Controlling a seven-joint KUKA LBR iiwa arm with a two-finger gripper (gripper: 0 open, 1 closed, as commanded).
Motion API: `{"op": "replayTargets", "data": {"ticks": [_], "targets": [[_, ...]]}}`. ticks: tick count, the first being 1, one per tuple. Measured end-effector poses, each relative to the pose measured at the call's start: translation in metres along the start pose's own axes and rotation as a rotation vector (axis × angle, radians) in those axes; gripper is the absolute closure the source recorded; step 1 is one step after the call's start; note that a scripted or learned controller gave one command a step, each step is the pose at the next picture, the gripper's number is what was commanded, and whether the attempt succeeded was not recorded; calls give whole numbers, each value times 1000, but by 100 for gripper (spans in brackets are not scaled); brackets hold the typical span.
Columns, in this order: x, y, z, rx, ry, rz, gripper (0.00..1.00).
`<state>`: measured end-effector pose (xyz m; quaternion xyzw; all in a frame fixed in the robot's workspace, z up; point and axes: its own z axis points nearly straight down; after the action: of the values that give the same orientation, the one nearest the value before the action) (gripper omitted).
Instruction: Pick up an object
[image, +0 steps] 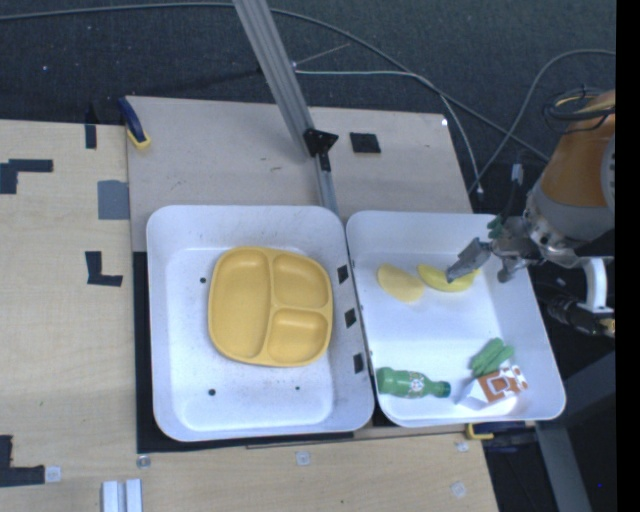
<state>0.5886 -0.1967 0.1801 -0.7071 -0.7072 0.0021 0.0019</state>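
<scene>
Single fixed camera above bench (250, 150), looking down at slant. Far edge of bench toward top of frame, near edge toward bottom. Medium range: both white bins whole in frame, left bin (165, 300) near centre, right bin (525, 320) toward right side. Dark floor (400, 40) beyond bench along top. Arm (580, 170) enters from right edge. No second view, so no overlap.

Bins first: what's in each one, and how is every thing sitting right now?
Left bin: holds the plate.
Yellow divided plate: lying flat, right side up.
Right bin: holds the small items.
Two yellow pieces: lying flat, near the gripper.
Green bottle: on its side.
Orange-white packet: lying in the corner.
</scene>
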Motion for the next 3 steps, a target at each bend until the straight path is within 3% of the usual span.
{"op": "replayTargets", "data": {"ticks": [2, 3], "targets": [[-10, -1, 96, -7, -3, -1, 0], [-10, 0, 82, -12, -4, -2, 100]]}}
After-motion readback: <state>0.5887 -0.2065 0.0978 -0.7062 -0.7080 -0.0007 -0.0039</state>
